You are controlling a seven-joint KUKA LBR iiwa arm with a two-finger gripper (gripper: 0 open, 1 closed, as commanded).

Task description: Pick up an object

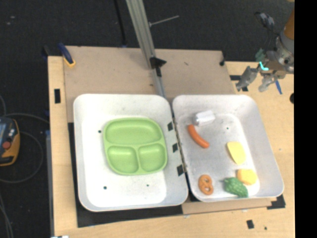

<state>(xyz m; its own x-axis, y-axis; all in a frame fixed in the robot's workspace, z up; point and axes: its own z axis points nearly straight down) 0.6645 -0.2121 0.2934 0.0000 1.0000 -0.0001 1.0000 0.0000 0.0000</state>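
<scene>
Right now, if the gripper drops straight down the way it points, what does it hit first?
Probably the bare bench beyond the right bin's far rim, not the food items. The gripper sits beyond that corner; depth is unclear.

The arm [286,31] is cut off at the upper right of the frame, leaving its wrist end visible. The gripper [257,79] is small and blurred. At the left edge, an orange-and-black device [7,142] is partly cropped.
</scene>
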